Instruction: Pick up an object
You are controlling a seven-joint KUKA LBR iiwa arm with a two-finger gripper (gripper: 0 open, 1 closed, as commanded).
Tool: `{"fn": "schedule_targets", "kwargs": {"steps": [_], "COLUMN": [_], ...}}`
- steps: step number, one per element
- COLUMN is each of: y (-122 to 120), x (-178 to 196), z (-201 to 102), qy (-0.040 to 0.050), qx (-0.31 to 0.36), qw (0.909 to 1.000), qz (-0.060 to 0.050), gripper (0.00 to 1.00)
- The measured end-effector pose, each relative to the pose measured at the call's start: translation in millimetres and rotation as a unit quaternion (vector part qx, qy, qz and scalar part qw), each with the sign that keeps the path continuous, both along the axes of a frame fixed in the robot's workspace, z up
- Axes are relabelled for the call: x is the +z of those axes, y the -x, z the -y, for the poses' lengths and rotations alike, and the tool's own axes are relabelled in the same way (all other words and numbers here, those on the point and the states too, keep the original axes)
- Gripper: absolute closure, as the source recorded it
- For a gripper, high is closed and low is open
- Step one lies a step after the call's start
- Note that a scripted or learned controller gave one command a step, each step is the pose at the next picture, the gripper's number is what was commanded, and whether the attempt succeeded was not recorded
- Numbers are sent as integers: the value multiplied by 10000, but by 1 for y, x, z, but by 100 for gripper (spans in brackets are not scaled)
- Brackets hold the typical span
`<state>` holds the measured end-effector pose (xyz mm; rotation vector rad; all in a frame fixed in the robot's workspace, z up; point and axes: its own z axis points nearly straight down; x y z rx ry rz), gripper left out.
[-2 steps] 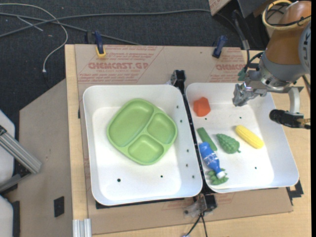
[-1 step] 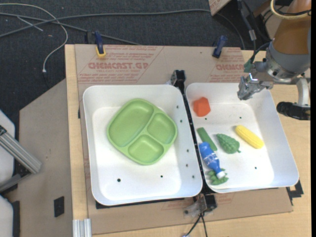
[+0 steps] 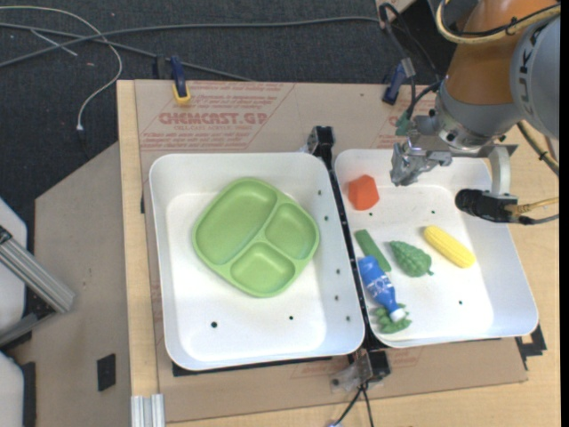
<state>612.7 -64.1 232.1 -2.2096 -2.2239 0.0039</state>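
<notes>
A: What is hard to read here?

B: The hand [image 3: 407, 169]. It hangs over the far left part of the right bin [image 3: 507, 278], and I see grey metal pointing down, but whether it is spread or closed I cannot tell. Nothing is visibly gripped by it. The arm [image 3: 493, 52] itself is cut off by the top and right edges.

A: And the objects?

B: Five in the right bin. An orange-red block [image 3: 362, 192], chunky and matte, sits just beside the hand, to its left and a little nearer the camera. A yellow corn cob [image 3: 449, 245], bumpy plastic, lies towards the right. A dark green knobbly piece [image 3: 411, 259], perhaps a toy vegetable, lies in the middle. A flat green strip [image 3: 372, 249] runs along the left wall, and below it a blue bottle-like thing [image 3: 379, 286] with a white label ends in a pale green clump that I cannot identify.

A: The left bin [image 3: 178, 265]?

B: One thing: a light green divided plate [image 3: 256, 235], smooth plastic, three compartments, rounded corners.

A: Underneath?

B: Both bins, two in all, are shallow glossy white trays on a brown cardboard sheet [image 3: 222, 114] covering the worktop.
</notes>
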Motion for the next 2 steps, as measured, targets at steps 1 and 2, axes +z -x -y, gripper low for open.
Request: {"fn": "schedule_targets", "kwargs": {"steps": [1, 2], "y": [0, 3], "x": [7, -11], "z": [-53, -108], "qy": [1, 3], "qx": [3, 0], "qw": [10000, 10000], "qz": [14, -12], "gripper": [100, 100]}}
